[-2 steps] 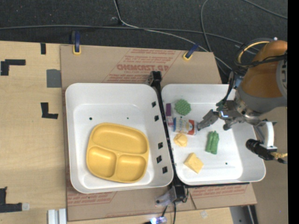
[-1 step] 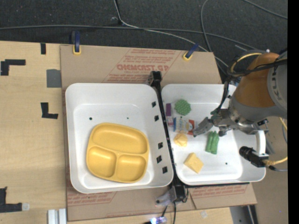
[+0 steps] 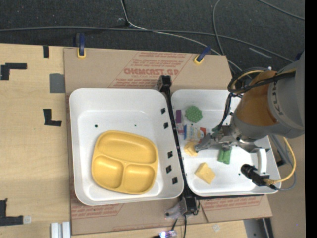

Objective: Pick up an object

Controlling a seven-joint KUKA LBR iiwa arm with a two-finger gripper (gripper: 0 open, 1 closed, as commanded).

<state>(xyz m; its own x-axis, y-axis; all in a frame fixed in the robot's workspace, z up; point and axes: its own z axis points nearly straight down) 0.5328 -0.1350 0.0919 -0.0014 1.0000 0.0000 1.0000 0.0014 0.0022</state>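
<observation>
My gripper (image 3: 204, 143) is low over the middle of the right bin (image 3: 247, 184), with the grey arm and its orange band (image 3: 255, 105) coming in from the right. Its tip lies beside a small pale yellow piece (image 3: 190, 149) and just below a cluster of small colourful items (image 3: 190, 131). A green block (image 3: 225, 155) sits right under the wrist. Nearer the bin's front lies a yellow wedge (image 3: 205, 173). A green bumpy ball (image 3: 193, 114) rests toward the back. I see nothing clearly between the gripper's tips.
The left bin (image 3: 84, 103) holds a yellow divided tray (image 3: 125, 161). A black divider (image 3: 171, 133) runs between the two bins. Cables (image 3: 257, 175) hang off the wrist over the right bin's front right corner. Cardboard (image 3: 148, 68) lies under both bins.
</observation>
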